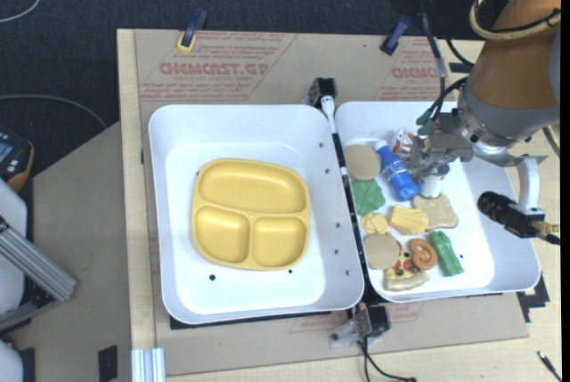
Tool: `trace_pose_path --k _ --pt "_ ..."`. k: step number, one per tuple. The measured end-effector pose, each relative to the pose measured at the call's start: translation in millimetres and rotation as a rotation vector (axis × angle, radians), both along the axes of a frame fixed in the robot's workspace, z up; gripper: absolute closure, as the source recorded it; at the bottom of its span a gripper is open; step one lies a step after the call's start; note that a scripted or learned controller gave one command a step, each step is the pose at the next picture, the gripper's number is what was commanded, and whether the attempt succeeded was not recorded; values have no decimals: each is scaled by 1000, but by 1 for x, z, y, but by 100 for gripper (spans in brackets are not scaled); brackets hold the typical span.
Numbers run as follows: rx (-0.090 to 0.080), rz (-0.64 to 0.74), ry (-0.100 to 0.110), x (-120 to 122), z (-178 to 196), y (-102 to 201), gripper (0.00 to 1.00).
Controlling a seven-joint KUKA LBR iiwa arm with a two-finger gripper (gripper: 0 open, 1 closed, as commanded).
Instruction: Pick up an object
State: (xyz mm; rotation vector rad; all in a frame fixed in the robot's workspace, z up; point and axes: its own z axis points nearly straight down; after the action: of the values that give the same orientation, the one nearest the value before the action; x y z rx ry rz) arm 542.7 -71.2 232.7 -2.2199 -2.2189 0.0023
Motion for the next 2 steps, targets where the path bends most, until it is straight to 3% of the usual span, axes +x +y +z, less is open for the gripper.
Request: trace_pose_path --k 2 --pt "0 -1 0 -10 -9 -10 100"
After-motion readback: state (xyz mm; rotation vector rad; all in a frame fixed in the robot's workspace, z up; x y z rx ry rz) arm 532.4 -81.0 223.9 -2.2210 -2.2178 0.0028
